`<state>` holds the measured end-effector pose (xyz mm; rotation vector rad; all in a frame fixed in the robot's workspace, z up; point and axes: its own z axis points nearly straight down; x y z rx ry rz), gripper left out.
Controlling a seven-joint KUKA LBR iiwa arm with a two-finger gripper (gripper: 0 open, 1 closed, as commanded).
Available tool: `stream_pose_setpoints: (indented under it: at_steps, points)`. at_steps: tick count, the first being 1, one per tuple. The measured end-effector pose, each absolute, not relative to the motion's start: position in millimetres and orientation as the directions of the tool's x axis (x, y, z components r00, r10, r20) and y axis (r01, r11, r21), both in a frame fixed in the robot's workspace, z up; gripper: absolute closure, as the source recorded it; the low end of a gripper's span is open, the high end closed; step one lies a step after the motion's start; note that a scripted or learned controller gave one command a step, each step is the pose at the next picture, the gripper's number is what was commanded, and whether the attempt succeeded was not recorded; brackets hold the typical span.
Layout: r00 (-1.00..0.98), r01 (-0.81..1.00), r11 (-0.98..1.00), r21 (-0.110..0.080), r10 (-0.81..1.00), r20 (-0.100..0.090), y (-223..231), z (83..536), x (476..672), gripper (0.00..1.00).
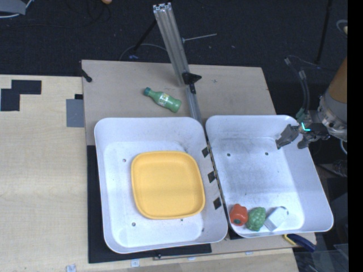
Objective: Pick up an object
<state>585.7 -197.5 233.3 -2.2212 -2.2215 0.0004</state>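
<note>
Tool (295,136) open over right bin's (255,169) rim.

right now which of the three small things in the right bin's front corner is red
The red pepper-like piece, leftmost of the three; the bumpy green one sits beside it, then the white-grey block.

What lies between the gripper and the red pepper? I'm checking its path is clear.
Only bare white floor of the right bin lies between the gripper and the red pepper, per the camera view.
</note>
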Motion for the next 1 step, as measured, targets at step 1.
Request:
stream_pose_setpoints:
  at_steps: [1]
  points:
    - [0.0, 1.0, 0.0, 0.0, 1.0, 0.0, -197.5, 233.3, 585.7, 0.0]
